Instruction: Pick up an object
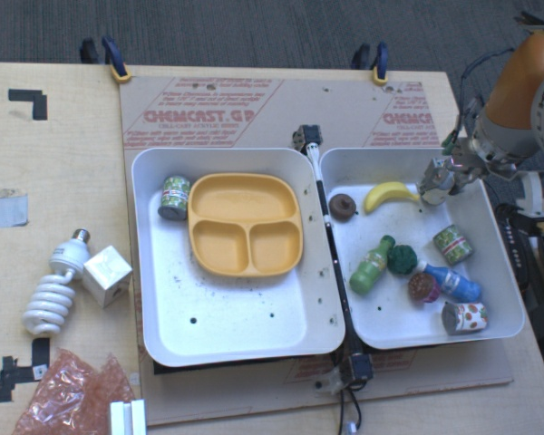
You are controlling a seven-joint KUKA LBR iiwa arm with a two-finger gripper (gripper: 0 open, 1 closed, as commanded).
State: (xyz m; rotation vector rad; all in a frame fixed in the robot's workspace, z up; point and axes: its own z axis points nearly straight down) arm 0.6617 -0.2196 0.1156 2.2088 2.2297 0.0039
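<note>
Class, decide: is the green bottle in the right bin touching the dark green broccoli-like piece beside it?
Touching. The camera view shows the green bottle's upper end pressed against the dark green piece, with no white bin floor between them.

glossy plastic tray, matt wooden bench

We see even, fairly bright overhead light, with only soft, short shadows beneath the things in the white bins. The bin floors show mild glare. Focus is moderate throughout; fine print on the cardboard sheet reads slightly soft.
</note>
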